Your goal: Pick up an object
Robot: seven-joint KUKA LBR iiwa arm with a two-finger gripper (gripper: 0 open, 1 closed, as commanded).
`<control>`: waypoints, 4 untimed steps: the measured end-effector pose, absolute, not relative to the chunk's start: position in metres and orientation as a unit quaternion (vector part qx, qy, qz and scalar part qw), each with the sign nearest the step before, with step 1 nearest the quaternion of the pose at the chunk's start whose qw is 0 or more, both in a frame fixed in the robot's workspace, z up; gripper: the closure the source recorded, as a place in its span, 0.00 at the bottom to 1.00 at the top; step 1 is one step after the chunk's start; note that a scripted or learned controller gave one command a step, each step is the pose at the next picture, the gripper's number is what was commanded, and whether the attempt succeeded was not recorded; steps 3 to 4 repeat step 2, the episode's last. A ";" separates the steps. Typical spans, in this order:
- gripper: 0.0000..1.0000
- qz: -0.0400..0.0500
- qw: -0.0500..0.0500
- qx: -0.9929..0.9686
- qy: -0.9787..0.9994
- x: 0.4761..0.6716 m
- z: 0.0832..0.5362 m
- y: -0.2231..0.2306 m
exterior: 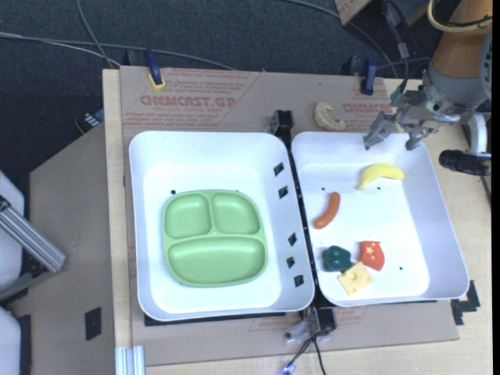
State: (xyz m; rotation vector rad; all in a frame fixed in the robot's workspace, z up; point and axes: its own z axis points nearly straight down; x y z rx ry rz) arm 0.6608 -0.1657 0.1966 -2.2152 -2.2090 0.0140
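Note:
The right bin holds a yellow banana, an orange sausage, a dark green piece, a red strawberry-like piece and a yellow cheese wedge. My gripper hangs over the bin's far edge, above and just beyond the banana. Its two fingers stand apart, open, with nothing between them.
The left bin carries a green divided plate. A tan piece lies on the cardboard behind the bins. Blue clamps hold the board at the back. Black clips line the seam between the bins.

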 end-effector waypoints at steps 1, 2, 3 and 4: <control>0.00 0.000 0.000 -0.707 -0.707 0.664 0.206 -0.165; 0.00 0.002 0.002 -0.707 -0.707 0.665 0.160 -0.173; 0.00 0.002 0.002 -0.707 -0.707 0.665 0.160 -0.173; 0.00 0.002 0.002 -0.707 -0.707 0.665 0.160 -0.173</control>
